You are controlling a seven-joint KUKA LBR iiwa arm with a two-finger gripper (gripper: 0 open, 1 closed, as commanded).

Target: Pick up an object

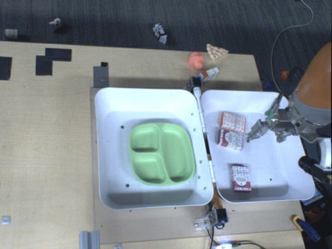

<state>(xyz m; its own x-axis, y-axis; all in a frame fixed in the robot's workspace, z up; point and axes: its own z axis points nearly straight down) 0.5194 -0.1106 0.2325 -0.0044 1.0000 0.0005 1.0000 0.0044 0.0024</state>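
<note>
Pincer: the metal gripper (259, 129) hangs over the right bin (290, 188), slim grey fingers spread apart, grasping nothing.
Nearest object: a flat printed carton (232, 130), red and white, glossy, lies just left of the fingertips.
Second object: a smaller boxy pack (240, 177) sits below-left of the pincer.
Left bin (106, 154): smooth white plastic, well left of the pincer, bearing a matte green compartment tray (161, 152) with rounded corners.

glossy plastic tray (162, 152), matt wood bench (46, 149)
</note>
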